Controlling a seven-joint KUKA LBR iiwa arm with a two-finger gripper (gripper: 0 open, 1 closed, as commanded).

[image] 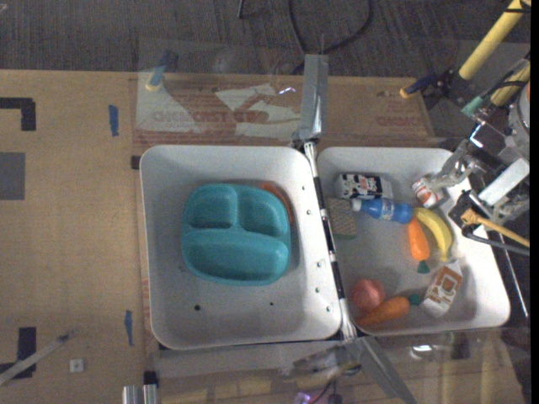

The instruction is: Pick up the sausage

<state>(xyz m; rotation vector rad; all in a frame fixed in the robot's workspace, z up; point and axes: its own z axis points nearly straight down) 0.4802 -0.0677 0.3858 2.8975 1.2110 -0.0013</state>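
Note:
The right bin (497, 310) holds several toy foods. None of them reads clearly as the sausage. A rounded reddish-pink piece (367, 294) lies near the bin's front left, beside an orange carrot-like piece (386, 311). An orange sliver (274, 191) peeks out behind the teal plate (236, 234) in the left bin (168, 310). My gripper (461, 165) hangs at the right bin's far right corner, above a small can (425, 191) and far from the reddish-pink piece. Nothing shows between its fingers.
Also in the right bin are a black-and-white carton (362, 185), a blue bottle (384, 211), a banana (438, 231), a second orange piece (418, 241) and a juice box (444, 287). A metal divider (324, 242) separates the bins. Yellow-handled gear (497, 32) stands at the back right.

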